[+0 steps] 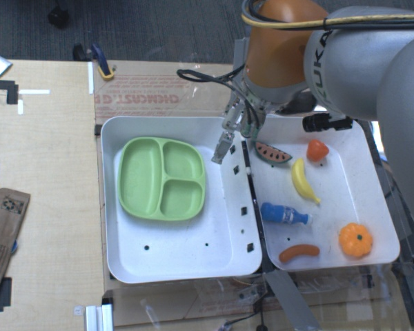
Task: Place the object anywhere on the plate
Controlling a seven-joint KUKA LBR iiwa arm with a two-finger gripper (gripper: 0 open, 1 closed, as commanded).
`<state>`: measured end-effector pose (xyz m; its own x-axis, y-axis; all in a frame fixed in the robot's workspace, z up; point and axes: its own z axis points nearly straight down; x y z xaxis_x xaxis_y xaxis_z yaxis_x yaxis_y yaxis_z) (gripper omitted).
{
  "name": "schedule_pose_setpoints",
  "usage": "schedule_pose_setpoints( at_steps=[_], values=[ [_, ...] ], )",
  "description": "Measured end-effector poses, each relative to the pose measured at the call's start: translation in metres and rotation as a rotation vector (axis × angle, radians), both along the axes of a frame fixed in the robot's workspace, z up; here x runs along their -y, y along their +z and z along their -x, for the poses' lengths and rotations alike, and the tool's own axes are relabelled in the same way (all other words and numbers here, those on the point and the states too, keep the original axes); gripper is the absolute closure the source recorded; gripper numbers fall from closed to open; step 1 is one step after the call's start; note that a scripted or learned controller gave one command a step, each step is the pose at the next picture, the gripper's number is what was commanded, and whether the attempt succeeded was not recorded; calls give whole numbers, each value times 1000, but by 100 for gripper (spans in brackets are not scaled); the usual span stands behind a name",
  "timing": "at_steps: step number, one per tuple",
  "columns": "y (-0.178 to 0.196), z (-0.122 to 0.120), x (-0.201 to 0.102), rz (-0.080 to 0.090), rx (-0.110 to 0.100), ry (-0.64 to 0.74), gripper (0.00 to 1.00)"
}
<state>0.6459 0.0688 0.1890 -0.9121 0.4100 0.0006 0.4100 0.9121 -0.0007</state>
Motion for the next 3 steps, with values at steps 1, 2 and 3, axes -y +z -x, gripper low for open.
schedule_pose_setpoints(
  at_steps=[1, 2, 3],
  values=[
    [0, 50, 73, 1, -2, -314, 0],
    [6, 49, 74, 2, -4, -316, 100],
    [-1, 1, 16, 2, -1, -389, 100]
  ],
)
